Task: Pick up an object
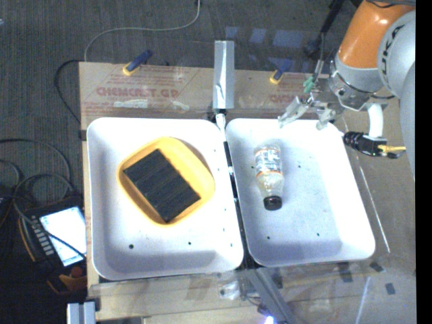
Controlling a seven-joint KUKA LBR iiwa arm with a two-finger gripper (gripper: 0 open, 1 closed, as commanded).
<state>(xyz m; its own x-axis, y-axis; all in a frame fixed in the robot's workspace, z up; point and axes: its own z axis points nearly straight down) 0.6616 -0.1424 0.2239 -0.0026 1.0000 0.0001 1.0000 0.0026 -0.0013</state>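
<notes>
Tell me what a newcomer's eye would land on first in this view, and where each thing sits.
First the bright yellow dish holding a ribbed black slab, sitting in the middle of the left white bin. Next the small clear plastic bottle with a dark cap, lying on its side in the right white bin, cap toward the near edge. Then the two-finger gripper, fingers spread, above the right bin's far rim.

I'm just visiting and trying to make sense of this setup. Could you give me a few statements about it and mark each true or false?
1. A clear bottle lies on its side in the right bin. True.
2. The pincer holds the bottle. False: it is at the right bin's far edge, apart from the bottle.
3. The left bin holds a yellow dish with a dark ribbed block in it. True.
4. The bottle stands upright. False: it lies flat, dark cap toward the near side.
</notes>
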